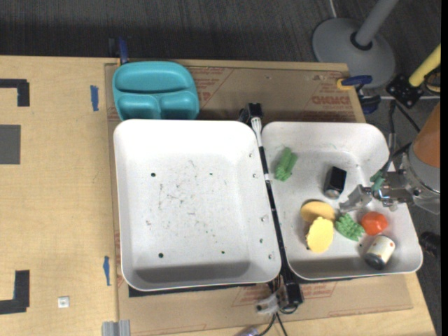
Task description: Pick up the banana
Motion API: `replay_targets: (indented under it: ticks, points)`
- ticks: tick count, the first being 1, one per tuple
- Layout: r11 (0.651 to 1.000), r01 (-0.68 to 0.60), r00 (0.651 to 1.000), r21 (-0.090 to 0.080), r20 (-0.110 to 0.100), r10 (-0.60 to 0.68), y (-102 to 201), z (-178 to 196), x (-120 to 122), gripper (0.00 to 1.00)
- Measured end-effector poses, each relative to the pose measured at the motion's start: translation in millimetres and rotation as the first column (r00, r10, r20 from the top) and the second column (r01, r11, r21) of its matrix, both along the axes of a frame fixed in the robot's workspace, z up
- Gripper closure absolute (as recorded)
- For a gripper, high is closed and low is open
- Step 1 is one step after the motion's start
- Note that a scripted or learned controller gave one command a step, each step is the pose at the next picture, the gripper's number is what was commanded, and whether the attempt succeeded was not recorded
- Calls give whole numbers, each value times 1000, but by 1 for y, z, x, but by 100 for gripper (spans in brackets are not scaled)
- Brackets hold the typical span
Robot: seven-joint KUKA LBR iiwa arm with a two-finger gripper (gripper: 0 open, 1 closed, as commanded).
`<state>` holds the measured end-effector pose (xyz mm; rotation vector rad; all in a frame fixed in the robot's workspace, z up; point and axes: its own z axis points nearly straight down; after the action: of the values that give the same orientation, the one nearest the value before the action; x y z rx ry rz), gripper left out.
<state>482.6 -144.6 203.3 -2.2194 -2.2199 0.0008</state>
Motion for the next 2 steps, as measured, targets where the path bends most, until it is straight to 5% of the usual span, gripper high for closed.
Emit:
replay_targets:
  ticks: [1,2]
  points:
    - [988,-157,988,-1,3,157,20,-118,34,0]
    - [988,-157,987,-1,7,157,21,-108,35,100]
